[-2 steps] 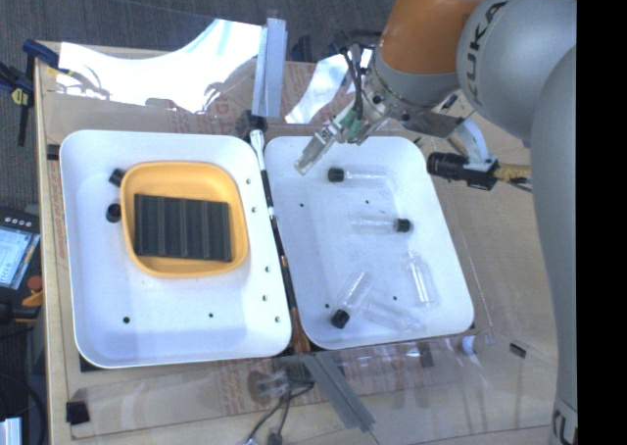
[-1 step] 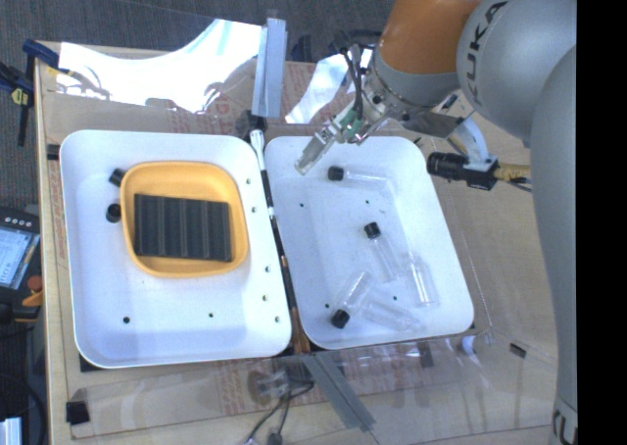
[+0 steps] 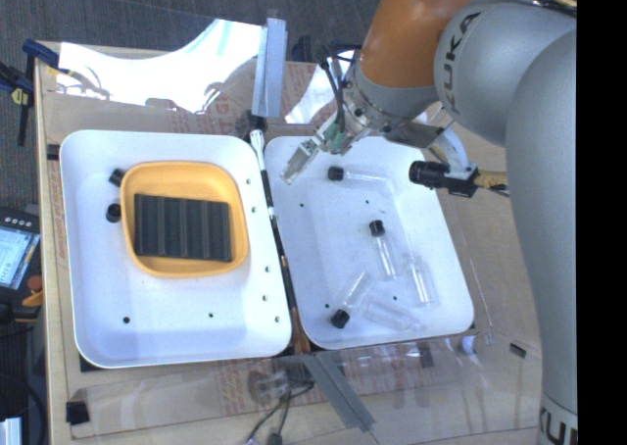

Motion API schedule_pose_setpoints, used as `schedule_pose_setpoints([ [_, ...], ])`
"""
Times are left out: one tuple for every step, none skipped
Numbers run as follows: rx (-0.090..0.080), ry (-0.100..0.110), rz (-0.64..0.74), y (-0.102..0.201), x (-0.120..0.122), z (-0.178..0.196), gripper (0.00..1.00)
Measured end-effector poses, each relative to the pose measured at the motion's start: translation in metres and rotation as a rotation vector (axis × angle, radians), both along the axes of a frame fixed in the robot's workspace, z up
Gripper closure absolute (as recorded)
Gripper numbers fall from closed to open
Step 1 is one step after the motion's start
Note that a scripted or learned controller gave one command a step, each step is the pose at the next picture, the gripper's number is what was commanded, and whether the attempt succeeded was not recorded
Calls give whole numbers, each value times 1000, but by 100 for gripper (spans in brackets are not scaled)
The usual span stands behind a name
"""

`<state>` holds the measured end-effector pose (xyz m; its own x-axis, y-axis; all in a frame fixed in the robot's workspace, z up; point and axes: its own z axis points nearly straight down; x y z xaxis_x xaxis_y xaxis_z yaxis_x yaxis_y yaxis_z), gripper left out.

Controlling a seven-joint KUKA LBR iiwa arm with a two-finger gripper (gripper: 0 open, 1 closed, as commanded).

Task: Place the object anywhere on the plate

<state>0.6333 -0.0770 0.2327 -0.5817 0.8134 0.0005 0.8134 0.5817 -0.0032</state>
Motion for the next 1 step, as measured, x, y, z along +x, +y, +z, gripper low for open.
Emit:
schedule_pose_setpoints([
  [0, 0, 0, 0, 0, 0, 0],
])
